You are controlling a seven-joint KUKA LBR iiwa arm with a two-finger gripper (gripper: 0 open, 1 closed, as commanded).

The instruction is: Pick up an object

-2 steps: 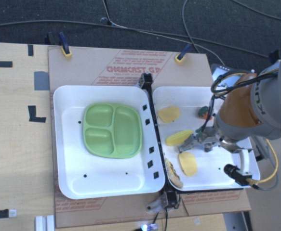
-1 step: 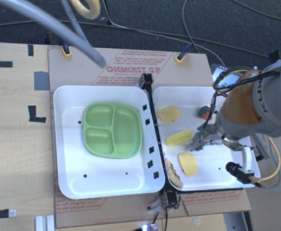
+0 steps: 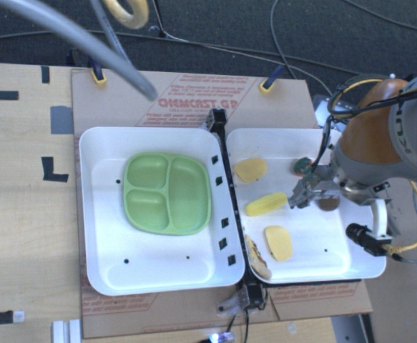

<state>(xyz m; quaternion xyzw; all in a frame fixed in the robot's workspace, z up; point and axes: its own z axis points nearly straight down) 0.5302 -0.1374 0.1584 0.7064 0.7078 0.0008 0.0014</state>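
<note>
Yellow pieces in the right bin (image 3: pixel 337 259) look like the pickings on offer. Nearest me, an oval yellow piece (image 3: pixel 278 242) lies flat toward the front wall, and a brownish scrap (image 3: pixel 257 259) sits tucked against the divider between the bins. A little further in, a long yellow piece (image 3: pixel 266 204) lies crosswise, its right end just beside the gripper (image 3: pixel 301 197). The gripper is down low inside the bin, and I'd judge it is placed there to take that long piece, though nothing shows between its tips; whether they are spread or closed I cannot tell from here. Behind that, a rounder yellow piece (image 3: pixel 250 169) rests near the divider, and a small dark green thing (image 3: pixel 302 166) sits just beyond the gripper. A brown lump (image 3: pixel 328 204) lies partly under the wrist. Over in the left bin (image 3: pixel 97 263), a green divided plate (image 3: pixel 168 194) lies flat in the middle, well apart from the arm.
</note>
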